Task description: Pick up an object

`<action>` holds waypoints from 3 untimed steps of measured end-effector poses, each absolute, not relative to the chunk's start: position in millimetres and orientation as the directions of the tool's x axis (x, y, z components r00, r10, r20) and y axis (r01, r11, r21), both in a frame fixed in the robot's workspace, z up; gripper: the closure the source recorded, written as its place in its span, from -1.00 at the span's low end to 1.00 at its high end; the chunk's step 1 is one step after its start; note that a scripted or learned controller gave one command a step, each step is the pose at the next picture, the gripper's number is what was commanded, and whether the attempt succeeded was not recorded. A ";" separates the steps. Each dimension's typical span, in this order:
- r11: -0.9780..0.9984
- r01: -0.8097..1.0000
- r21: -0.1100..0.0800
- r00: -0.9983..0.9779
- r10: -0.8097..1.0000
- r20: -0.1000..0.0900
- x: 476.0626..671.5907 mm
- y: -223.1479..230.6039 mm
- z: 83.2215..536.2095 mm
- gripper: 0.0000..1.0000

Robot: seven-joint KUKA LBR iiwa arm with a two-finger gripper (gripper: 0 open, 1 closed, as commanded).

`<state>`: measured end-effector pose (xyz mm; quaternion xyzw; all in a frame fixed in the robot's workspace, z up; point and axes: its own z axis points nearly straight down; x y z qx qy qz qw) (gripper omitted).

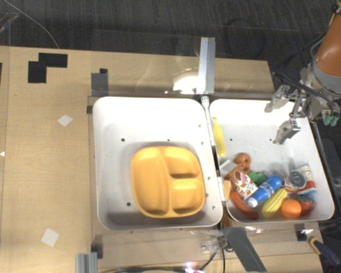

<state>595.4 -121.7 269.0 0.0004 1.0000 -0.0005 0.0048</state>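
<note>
The jaws are seen spread wide over the right bin, with nothing between them. Toys are piled in its near corner.

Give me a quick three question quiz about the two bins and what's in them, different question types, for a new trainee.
1. True or false: the yellow divided tray lies in the right bin.
2. Multiple choice: the gripper hovers over the right bin's (A) near end, where the toys are heaped, (B) bare far end, (C) left wall.
3. Fill in: the orange ball sits in the ___ bin.

Key: 1 false, it lies in the left bin; 2 B; 3 right.
</note>
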 end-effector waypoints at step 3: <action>0.621 0.784 0.006 -0.621 0.784 -0.007 653.8 -130.7 87.8 -1.00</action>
